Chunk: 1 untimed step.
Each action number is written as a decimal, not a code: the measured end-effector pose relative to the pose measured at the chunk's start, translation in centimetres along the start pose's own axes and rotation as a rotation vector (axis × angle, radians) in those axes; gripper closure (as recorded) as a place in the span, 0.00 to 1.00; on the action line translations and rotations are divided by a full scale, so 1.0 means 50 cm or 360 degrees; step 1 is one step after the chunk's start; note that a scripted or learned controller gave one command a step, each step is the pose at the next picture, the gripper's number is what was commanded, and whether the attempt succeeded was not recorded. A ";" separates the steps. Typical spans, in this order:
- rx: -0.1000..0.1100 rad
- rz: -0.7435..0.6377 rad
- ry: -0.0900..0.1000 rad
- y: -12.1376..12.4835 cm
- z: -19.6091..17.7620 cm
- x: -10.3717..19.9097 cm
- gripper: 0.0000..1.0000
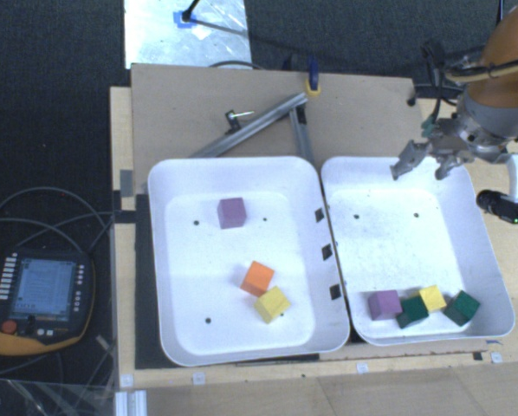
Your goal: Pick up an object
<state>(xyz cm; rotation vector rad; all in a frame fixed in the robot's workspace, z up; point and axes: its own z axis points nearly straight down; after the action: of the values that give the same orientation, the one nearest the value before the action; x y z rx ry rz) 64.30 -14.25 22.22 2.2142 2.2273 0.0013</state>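
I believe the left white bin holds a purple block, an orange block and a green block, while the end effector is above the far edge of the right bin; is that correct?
Not quite. The camera view shows the left shallow white bin holding a purple cube-shaped block, an orange cube-shaped block and a yellow cube-shaped block, not a green one. The end effector is indeed above the far edge of the right shallow white bin.

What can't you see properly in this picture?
- Arm: cut off by the picture's right edge, so most of it is out of frame.
- Left dark green cube: partly hidden behind the small yellow cube and purple cube pressed against it.
- Handheld controller screen: too small to read.
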 end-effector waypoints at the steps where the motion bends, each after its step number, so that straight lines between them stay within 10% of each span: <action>1: 0.0000 0.0000 -0.0001 0.000 0.000 0.000 0.00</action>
<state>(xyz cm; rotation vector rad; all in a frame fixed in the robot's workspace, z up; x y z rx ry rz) 64.30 -14.26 22.23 2.2141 2.2269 0.0004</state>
